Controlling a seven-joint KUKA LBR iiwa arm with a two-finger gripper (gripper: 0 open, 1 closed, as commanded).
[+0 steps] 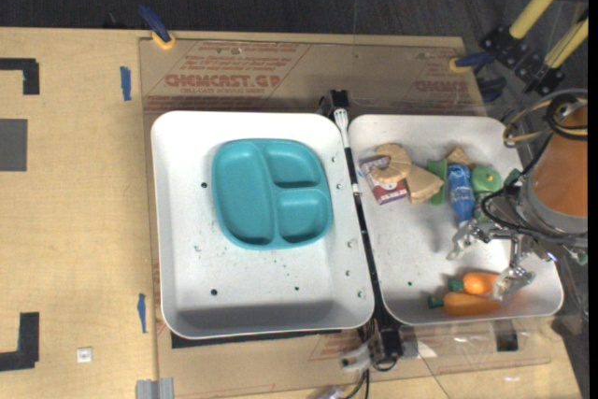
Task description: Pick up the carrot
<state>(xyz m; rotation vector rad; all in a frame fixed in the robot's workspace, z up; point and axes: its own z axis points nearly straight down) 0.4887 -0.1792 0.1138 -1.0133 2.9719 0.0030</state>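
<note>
Two shallow white bins sit side by side on the tabletop (75,201), over a sheet of brown cardboard (299,70). The left bin (177,229) carries a teal divided plate (272,192), lying flat in the bin's far half, with the bin's floor bare around it. The right bin (411,257) holds a cluster of things along its far edge: a tan bread-like piece (397,159) with a small red-and-white packet (391,189) lying against it, another tan piece (428,187) just beside that, a blue wrapper (461,192) standing roughly crosswise to the far edge, and a green toy (484,178) touching the blue wrapper. These are well apart from the bin's near right corner.

The carrot (467,302) lies in that near right corner, close along the near edge. It is orange, long and tapered, with a small dark green stub at its left end. An orange round thing (479,283) sits just behind it, touching or almost touching.

The arm (561,182) comes in over the right edge of the right bin, its orange band broad and blurred at the view's side, with dark cables looped below it. The pincer (491,257) hangs above the bin's right half, its metal fingers (464,238) spread apart: one tip points toward the bin's middle, the other (516,276) is just beside the round orange thing. Nothing is between them. The carrot lies just toward the near edge from the pincer, untouched.
</note>
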